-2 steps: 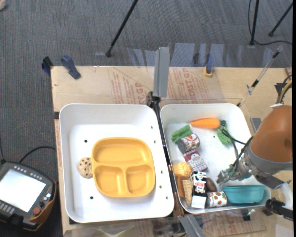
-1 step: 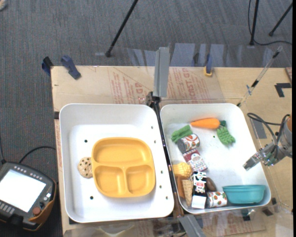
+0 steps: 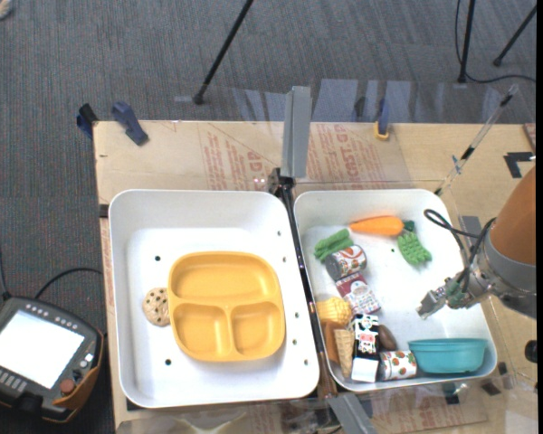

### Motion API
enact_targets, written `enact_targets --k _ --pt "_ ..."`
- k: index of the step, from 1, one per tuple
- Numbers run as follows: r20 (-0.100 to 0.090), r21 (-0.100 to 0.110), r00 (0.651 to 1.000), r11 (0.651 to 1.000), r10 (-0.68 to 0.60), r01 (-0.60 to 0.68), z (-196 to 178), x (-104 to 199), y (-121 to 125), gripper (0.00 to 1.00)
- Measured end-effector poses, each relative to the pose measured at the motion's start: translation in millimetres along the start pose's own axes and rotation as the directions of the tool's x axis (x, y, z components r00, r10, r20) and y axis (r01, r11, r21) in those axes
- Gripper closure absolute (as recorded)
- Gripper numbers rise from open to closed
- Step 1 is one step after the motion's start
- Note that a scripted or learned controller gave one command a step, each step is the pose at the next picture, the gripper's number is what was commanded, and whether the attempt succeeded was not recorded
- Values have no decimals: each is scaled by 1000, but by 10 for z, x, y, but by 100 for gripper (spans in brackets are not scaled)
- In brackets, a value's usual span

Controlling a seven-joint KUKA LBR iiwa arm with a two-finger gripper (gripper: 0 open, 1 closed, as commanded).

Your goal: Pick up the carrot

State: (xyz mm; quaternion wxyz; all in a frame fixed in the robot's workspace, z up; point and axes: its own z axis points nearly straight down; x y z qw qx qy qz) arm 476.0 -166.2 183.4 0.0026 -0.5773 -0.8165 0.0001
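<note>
The carrot (image 3: 377, 226) is an orange toy lying on its side near the back of the right bin (image 3: 389, 199). A green leafy piece (image 3: 414, 247) lies just to its right and another green piece (image 3: 333, 242) lies to its lower left. My gripper (image 3: 442, 297) hangs over the right side of the right bin, well in front of and to the right of the carrot, apart from it. Nothing shows in its grasp.
In the right bin lie small cans (image 3: 348, 262), a waffle-like toy (image 3: 333, 312), a milk carton (image 3: 366, 337) and a teal bowl (image 3: 446, 354) at the front right. The left bin (image 3: 136, 215) holds a yellow divided plate (image 3: 226, 304) and a cookie (image 3: 156, 306).
</note>
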Motion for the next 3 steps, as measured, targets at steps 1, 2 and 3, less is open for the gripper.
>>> enact_targets --k 1,2,3 --pt "0 1 993 993 -121 121 331 -432 -161 100" --pt "6 -2 773 773 -635 635 164 -554 252 100" --pt "4 -1 582 582 -813 813 965 -219 93 100"
